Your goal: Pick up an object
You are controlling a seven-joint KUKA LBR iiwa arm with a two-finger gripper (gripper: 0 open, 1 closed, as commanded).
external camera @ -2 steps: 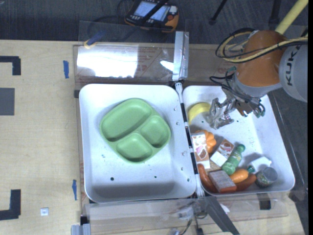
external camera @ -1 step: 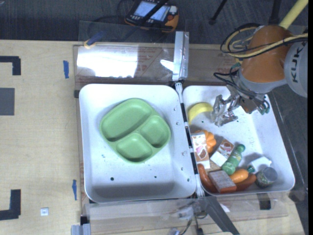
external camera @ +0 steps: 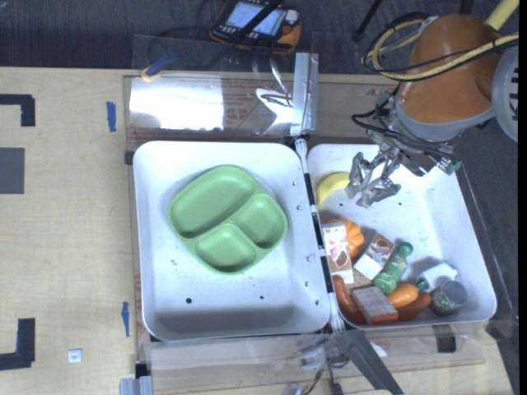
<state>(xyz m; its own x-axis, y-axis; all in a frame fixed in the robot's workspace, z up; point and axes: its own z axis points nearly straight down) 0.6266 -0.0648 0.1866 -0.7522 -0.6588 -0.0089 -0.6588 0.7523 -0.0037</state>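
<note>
Here my gripper (external camera: 372, 186) hangs over the right bin (external camera: 473, 212), toward its eleven o'clock corner, its two metal fingers (external camera: 359, 179) spread apart with nothing between them. Just at nine o'clock from the fingertips lies a yellow lemon-shaped toy (external camera: 331, 188), close beside them, though from this slant I cannot say whether a finger touches it. The other objects crowd the bin's lower part, from about seven to five o'clock. There is a small red-and-white carton (external camera: 337, 247) with printing on its face that is too small for me to read, an orange piece (external camera: 354, 235) just behind it, and a small packet (external camera: 377, 252) with a white and brown label, also unreadable. A green bottle (external camera: 394, 267) lies tilted beside that packet, and a carrot-like orange toy (external camera: 409, 296) sits at its five o'clock. A red-brown block (external camera: 373, 303) rests at the bin's six o'clock edge, on a long red-orange piece (external camera: 344, 296). A dark round can (external camera: 448, 297) stands at four o'clock, with a white item (external camera: 439, 271) just above it. The left bin (external camera: 165, 295) holds a green divided plate (external camera: 228, 217) with three compartments, lying slightly tilted near the middle. Behind the bins, at twelve o'clock, a handheld pendant (external camera: 254, 21) with a lit screen lies on the floor; its text is blurred.
</note>
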